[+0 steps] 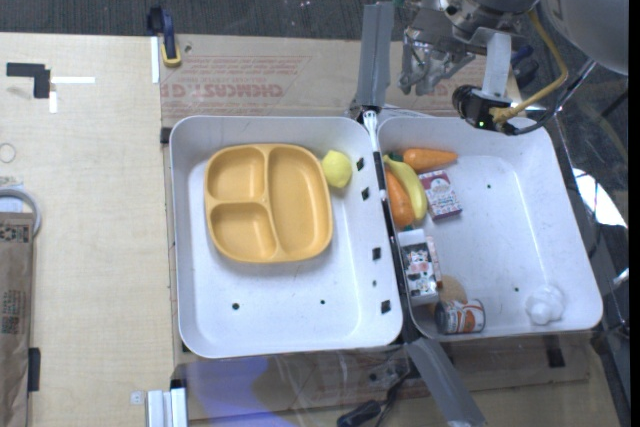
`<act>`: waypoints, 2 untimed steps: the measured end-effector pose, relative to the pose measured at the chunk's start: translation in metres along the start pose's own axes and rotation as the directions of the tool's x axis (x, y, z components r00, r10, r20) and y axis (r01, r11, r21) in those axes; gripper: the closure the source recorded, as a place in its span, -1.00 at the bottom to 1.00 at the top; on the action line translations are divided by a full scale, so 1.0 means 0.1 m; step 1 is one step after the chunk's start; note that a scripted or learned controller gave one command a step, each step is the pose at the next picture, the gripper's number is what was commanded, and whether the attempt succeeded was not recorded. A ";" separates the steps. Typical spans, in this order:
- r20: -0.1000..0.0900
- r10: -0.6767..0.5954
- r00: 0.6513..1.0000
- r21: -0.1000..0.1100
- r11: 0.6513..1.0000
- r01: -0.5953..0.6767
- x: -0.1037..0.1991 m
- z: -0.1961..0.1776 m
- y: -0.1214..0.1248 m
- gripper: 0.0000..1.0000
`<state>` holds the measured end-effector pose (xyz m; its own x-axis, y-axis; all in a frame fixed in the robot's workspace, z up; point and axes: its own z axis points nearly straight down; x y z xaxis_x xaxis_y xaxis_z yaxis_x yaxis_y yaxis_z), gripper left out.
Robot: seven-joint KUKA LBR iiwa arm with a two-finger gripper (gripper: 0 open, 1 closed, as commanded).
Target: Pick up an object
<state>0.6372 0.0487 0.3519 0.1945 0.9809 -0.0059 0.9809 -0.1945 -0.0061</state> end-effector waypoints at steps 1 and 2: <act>-0.003 0.081 0.997 -0.002 0.997 -0.081 0.80 0.08 0.06 1.00; -0.004 0.189 0.982 -0.003 0.982 -0.189 1.30 -0.11 -0.04 1.00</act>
